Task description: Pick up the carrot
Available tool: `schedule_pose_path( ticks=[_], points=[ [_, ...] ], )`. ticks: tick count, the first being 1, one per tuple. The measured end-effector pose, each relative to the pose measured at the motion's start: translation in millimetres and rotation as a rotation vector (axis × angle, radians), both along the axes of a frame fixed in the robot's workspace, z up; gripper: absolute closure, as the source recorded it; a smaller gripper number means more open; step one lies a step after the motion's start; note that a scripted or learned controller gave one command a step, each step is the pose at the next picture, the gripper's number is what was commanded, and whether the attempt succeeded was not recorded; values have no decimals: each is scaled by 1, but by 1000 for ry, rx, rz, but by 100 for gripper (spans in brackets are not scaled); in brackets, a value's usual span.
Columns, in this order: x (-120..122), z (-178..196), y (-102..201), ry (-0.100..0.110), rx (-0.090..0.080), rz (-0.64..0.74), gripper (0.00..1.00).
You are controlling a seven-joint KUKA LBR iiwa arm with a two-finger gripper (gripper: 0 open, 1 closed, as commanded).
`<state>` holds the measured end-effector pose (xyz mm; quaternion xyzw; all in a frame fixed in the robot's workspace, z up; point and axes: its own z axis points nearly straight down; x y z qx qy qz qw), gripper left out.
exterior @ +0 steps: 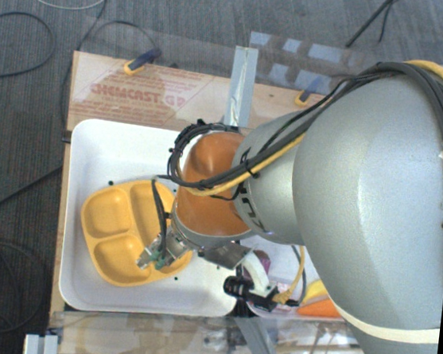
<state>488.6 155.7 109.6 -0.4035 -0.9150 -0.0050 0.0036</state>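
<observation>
Where bin curves, tool over glossy yellow tray.

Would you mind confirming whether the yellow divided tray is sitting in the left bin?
Yes, the yellow divided tray rests on the floor of the left white bin, under the tool.

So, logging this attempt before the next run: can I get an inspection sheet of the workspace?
Surface: left white bin on a wooden bench.
Job's things: orange piece at the arm's lower edge, possibly the carrot; mostly hidden.
Clutter: yellow divided tray in the left bin.
Grippers: gripper low over the tray's near compartment; nothing visibly held.
Cables: black and yellow cables along the arm; loose cables on the floor.
Surroundings: grey carpet.
</observation>
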Motion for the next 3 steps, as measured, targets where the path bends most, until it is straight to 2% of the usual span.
schedule_pose_path(
  ticks=[1,2,3],
  points=[
    [30,90,29,-2,-16,-49,100],
    [39,78,35,-1,-17,-53,100],
    [39,78,35,-1,-17,-53,0]
  ],
)
